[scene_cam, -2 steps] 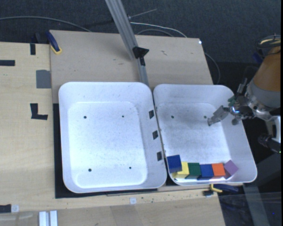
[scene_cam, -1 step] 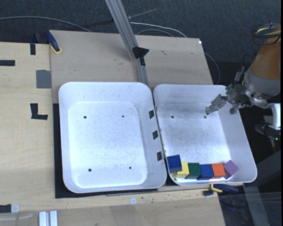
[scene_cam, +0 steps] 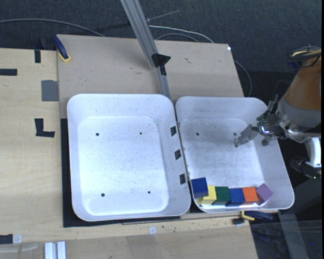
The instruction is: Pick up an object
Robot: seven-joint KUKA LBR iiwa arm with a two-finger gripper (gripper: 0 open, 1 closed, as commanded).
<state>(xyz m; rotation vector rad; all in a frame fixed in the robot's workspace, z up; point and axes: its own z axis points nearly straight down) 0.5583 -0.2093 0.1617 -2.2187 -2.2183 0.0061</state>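
Several small coloured blocks lie in a row along the front wall of the right bin (scene_cam: 216,150): a blue one (scene_cam: 198,186), a yellow one (scene_cam: 209,194), a green one (scene_cam: 222,194), another blue (scene_cam: 236,196), an orange one (scene_cam: 250,194) and a purple one (scene_cam: 264,192). My gripper (scene_cam: 242,139) hangs over the right half of that bin, reaching in from the right. It is well behind the row of blocks and touches none of them. Nothing shows in its grasp.
The left bin (scene_cam: 121,161) sits beside the right one, with black clips (scene_cam: 177,154) along the seam. A slanted metal pole (scene_cam: 140,26) crosses the back of the bench. Blue-and-yellow clamps sit at the back left (scene_cam: 62,50) and front right (scene_cam: 254,216).
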